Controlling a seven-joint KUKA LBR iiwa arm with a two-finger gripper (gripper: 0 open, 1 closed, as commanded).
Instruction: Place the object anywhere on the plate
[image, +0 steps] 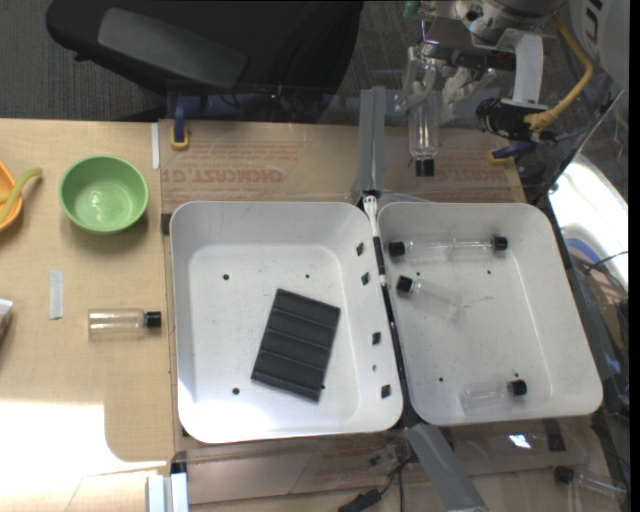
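Above the far edge of the right bin (572, 330), in the camera view, the gripper (425, 72) hangs with a vial (423, 130) under it. The jaws look closed on the upper end of this vial, which points straight down with its black cap at the bottom. The vial is in the air, near the far left corner of the right bin, over the cardboard (250, 168) behind the bins.

The plate (296, 344) is a dark ridged rectangle. It lies in the left bin (184, 330), a little toward the near edge, well apart from the vial.

Three more vials lie in the right bin: one along the far edge (447, 245), one near the left edge (428, 293), one by the near edge (490, 395).

I judge the vial to be light, stiff and smooth. It is clear, so glass or hard plastic, and I cannot tell which. It may slip or turn between the jaws, and it may crack if it drops. Because it is round, it can roll off when it is laid down, though the ridges of the plate may stop it. The best hold seems across the middle of the body, or just beside the cap.

For writing, the cardboard carries reddish print, upside down from this camera. The letters are blurred and I cannot read them with certainty. I see no label on the vials.
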